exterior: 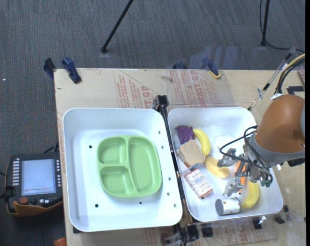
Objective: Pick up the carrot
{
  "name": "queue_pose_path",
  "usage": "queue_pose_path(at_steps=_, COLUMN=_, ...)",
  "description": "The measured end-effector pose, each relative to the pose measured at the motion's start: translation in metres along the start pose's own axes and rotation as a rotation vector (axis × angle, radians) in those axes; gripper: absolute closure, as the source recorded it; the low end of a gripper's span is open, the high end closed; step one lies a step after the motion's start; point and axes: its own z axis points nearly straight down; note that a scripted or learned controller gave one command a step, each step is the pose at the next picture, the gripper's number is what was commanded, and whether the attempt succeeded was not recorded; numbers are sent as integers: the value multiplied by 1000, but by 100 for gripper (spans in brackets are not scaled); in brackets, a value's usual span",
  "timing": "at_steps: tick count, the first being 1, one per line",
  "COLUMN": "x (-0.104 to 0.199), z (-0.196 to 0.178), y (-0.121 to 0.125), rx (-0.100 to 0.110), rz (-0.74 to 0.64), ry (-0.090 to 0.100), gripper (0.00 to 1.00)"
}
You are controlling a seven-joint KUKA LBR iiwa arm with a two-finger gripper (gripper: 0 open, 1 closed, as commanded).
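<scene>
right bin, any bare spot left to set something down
Bare floor runs along the right bin's back edge, behind the purple item and banana. The front half is crowded: bread, red packet, can, end effector.

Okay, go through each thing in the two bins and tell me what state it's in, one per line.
Green three-compartment plastic plate: flat in left bin.
Small silver metal can: on its side.
Red-and-white snack packet: lying flat.
Orange carrot: under the end effector, grasp unclear.

Even, soft overhead light, faint shadows, slightly grainy and soft throughout.
</scene>
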Motion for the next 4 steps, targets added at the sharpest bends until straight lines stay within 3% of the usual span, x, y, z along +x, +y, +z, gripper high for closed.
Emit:
queue_pose_path(at_steps=1, x=-3, z=-13, y=3, rx=1, rz=-7, ry=-7, gripper=100)
queue_pose_path(at_steps=2, x=47, z=-55, y=44, rx=0, rz=171, ry=-5, gripper=100)
queue_pose_path(at_steps=3, x=48, z=-93, y=47, rx=1, rz=528, ry=-7, gripper=100)
queue_pose_path(at_steps=4, x=47, z=-102, y=48, rx=0, rz=524, ry=-7, gripper=100)
